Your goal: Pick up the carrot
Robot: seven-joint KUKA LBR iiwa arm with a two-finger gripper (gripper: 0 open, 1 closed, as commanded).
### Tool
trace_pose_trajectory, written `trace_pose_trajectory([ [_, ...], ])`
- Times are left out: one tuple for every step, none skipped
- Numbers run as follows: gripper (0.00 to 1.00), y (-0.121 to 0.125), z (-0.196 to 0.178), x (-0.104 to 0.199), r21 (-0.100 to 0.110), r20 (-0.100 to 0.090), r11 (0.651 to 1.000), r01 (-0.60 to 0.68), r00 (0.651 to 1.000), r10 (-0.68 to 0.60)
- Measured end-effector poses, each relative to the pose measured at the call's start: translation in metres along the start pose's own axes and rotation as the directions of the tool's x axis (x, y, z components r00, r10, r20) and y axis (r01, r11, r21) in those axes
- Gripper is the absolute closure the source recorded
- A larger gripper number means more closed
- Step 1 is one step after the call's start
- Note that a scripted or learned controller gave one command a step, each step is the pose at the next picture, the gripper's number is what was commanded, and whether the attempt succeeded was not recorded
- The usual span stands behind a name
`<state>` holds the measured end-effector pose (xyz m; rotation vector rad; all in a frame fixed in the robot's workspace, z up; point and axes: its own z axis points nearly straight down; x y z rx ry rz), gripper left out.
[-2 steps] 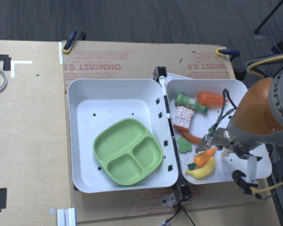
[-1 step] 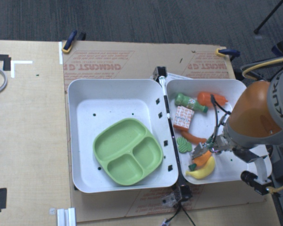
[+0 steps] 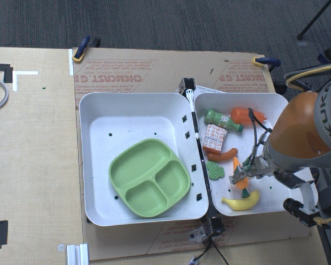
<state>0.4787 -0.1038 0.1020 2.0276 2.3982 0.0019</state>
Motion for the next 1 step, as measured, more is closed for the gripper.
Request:
trace_pose_trajectory([
  [1.00, 0.0936, -0.0898, 0.0423, 0.003, 0.001, 0.981, -0.196, 0.981, 0.196],
])
